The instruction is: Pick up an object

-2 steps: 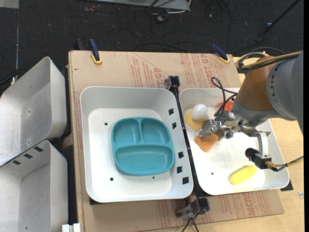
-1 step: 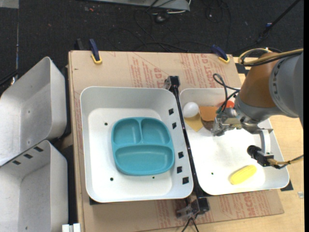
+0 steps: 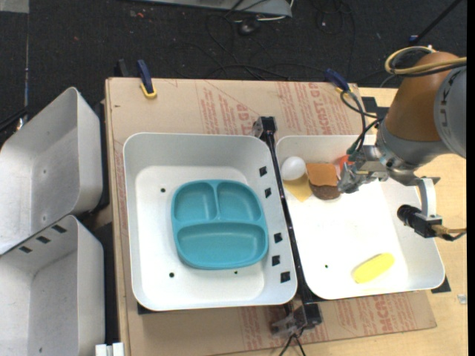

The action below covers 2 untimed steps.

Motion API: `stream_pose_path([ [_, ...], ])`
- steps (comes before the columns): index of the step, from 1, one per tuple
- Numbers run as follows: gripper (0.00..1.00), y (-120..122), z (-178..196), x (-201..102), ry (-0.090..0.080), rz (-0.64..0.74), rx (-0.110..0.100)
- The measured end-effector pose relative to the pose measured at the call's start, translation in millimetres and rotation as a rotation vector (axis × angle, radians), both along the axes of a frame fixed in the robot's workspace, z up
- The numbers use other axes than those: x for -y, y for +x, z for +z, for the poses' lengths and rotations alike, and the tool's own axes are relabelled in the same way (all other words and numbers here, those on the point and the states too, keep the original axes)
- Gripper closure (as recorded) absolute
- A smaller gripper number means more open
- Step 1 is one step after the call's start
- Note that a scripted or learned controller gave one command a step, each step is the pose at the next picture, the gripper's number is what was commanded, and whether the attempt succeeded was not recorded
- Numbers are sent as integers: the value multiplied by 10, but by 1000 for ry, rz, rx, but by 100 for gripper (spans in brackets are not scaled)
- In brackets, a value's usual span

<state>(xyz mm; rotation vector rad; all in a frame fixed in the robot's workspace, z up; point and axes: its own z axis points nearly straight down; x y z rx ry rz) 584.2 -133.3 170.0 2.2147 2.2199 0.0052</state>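
Gripper (image 3: 347, 181) sits low in right bin (image 3: 415, 273), touching a brown block (image 3: 322, 176) near the white egg (image 3: 293, 168); grip state unclear. Recommend centring on 1 object before lifting.

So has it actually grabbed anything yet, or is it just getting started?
Nothing looks lifted yet. The gripper is down in the right bin, right beside the brown object, so a grab there seems to be in hand. The white ball and the yellow object lie on the bin floor. Closing on something and raising it is left.
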Motion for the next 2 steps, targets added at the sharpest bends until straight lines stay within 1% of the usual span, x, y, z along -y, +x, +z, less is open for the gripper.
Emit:
stream_pose_path([
  [1, 100, 3, 430, -15, 0, 1, -1],
  [2, 100, 14, 737, -14, 0, 1, -2],
])
